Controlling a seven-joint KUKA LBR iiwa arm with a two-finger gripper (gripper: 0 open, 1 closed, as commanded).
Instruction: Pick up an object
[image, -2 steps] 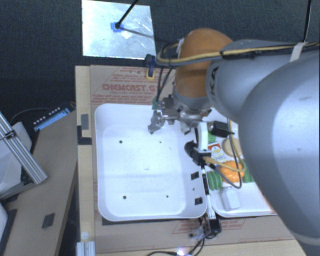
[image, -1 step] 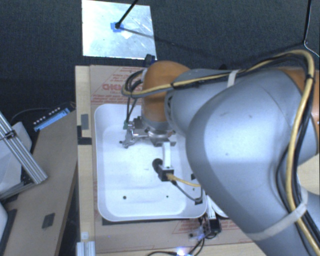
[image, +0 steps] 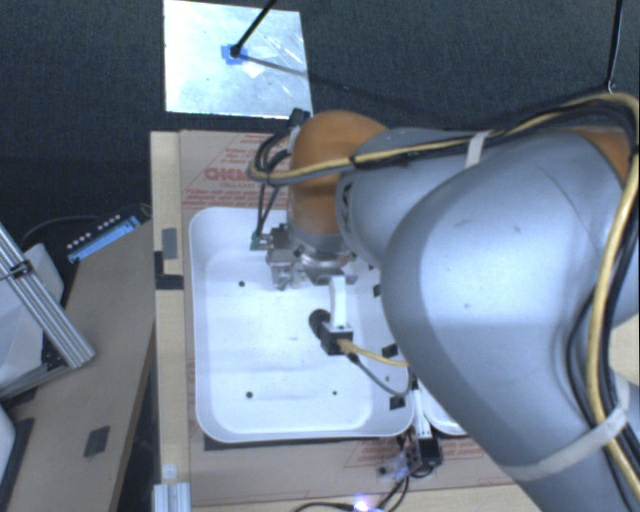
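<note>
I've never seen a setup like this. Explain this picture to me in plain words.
This is one camera fixed overhead, looking down at a slant. The big grey shape is a robot arm reaching in from the right, with an orange band above its wrist. Its tip is low over a shallow white bin; a second bin is mostly hidden beneath the arm. Small dark specks dot the bin floor, too small to identify. Whether anything is held cannot be told.
</note>
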